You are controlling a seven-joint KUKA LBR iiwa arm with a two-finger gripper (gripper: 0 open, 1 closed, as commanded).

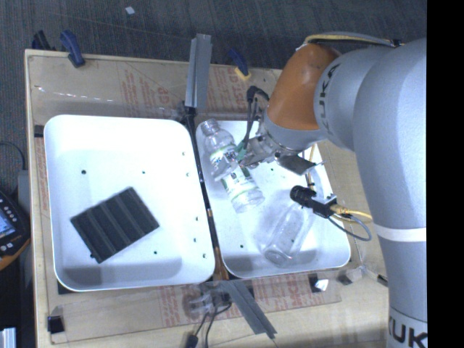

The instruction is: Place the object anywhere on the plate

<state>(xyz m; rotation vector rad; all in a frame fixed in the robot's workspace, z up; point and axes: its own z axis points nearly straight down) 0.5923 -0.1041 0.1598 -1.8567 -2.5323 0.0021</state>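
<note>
Claw sits low in the right bin, touching the labelled clear bottle beneath it; grip state can't be told. Dark ribbed plate lies well apart, in the left bin. Lifting and placing seem undone.

Two white bins, smooth plastic by the look, faintly glossy. Dark ribbed plate, matt, ridged across its top. Clear plastic bottle, glossy and see-through, with a paper-like label. Second clear bottle, transparent, shiny, nearly lost against the white. Bench of pale wood or board, matt, printed with faint red marks. Arm in smooth grey casing, satin sheen, with a glossy orange band.
</note>
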